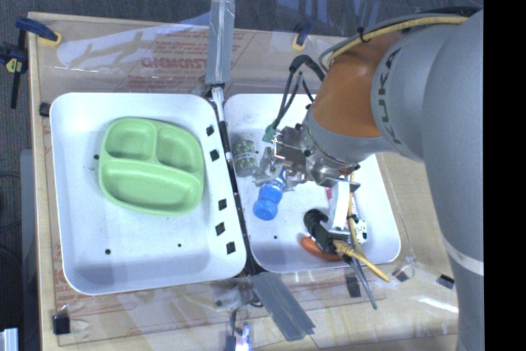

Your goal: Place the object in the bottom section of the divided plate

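Note:
The green divided plate (152,164) lies in the left bin (82,259), with two small sections at its far side and one long section at its near side. My gripper (276,167) is low over the right bin (386,201), near that bin's left wall. A blue bottle-like object (266,205) sits directly below and against the gripper's tip, tilted. Whether it is gripped cannot be made out. A small clear jar with greenish contents (244,154) stands just left of the gripper.
An orange object (313,245) lies at the near side of the right bin, under the wrist. The raised divider (226,193) between the bins runs just left of the gripper. The arm's bulk covers the right bin's right half.

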Controlling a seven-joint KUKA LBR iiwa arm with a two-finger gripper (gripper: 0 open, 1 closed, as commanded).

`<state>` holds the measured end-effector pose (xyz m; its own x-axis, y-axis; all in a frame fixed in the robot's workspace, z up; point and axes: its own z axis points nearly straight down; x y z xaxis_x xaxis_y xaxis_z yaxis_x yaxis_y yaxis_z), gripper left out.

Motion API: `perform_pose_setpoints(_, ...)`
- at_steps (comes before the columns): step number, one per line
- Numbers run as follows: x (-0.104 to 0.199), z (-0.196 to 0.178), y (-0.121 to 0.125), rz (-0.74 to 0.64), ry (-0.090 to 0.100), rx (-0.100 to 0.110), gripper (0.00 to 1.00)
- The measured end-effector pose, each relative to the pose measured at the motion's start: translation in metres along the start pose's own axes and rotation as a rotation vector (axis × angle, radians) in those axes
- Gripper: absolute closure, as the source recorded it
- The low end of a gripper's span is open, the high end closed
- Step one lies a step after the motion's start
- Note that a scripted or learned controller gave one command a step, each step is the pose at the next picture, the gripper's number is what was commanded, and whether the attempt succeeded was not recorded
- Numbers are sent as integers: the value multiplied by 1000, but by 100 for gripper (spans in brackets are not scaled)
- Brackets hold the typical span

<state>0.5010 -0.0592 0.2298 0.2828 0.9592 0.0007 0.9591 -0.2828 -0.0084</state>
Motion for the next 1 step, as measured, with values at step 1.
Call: perform_pose_setpoints(1,82,39,-17,-70,-3,-2,100)
